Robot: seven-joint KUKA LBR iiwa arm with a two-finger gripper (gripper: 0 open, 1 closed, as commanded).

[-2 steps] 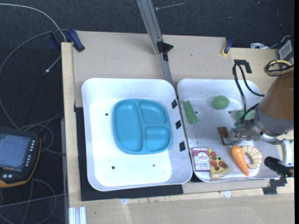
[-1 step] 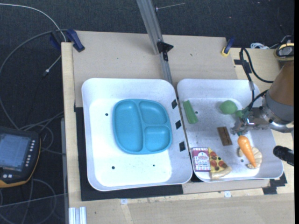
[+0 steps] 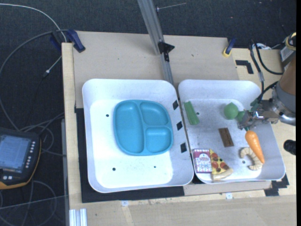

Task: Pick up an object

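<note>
Blue divided plate [image 3: 142,133] in the left bin [image 3: 94,126], right bin [image 3: 207,91] holding green block [image 3: 191,113], brown bar [image 3: 226,137], green ball [image 3: 231,110], carrot [image 3: 254,145], jaws [image 3: 246,120] low beside the ball, their opening impossible to tell

blue divided plate [image 3: 142,133], teach pendant [image 3: 16,158]

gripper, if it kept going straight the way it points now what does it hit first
The gripper reaches in from the right and points left. The first thing in that line looks to be the green ball, just ahead of its tip. Depth is unclear from above, so it may pass over it.
</note>
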